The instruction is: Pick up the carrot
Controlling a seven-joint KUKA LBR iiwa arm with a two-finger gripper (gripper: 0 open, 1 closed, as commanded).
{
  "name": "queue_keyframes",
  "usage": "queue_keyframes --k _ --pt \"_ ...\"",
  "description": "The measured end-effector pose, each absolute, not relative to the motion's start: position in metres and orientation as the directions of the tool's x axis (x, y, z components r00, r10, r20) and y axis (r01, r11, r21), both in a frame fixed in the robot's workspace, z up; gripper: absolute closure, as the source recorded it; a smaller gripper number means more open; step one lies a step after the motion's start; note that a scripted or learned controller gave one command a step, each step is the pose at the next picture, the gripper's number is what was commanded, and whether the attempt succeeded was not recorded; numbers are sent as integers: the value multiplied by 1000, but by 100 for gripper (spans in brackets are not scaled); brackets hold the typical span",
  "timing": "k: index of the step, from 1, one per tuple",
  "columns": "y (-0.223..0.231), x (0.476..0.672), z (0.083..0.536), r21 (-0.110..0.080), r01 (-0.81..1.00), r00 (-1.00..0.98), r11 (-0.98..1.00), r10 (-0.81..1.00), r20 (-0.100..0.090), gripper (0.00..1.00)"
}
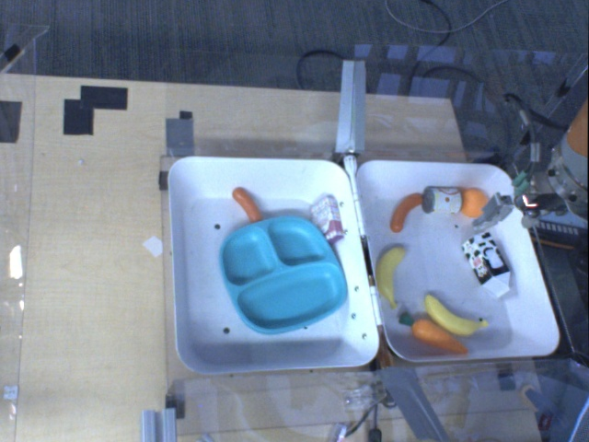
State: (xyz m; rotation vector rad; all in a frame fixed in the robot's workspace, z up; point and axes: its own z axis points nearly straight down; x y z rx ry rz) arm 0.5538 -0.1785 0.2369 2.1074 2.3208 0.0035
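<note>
Lying beside a banana (453,315) (unlabelled), carrot (436,333) in right bin (543,339).

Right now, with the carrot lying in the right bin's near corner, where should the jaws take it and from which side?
Grip the carrot across its thick orange middle, coming straight down from above. It lies flat, its long axis running left to right, green top toward the divider. A yellow banana lies close behind it and the right bin has its front wall just ahead, so probably set the jaws carefully across the width.
</note>
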Motion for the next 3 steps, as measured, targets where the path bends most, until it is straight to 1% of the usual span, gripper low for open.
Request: queue_keyframes --k 1,2,3 --pt "-201 610 114 2 997 -76 76 997 -2 0" --pt "-204 634 87 8 993 -117 117 993 -4 0" --pt "-202 637 100 13 992 -127 127 992 -7 100"
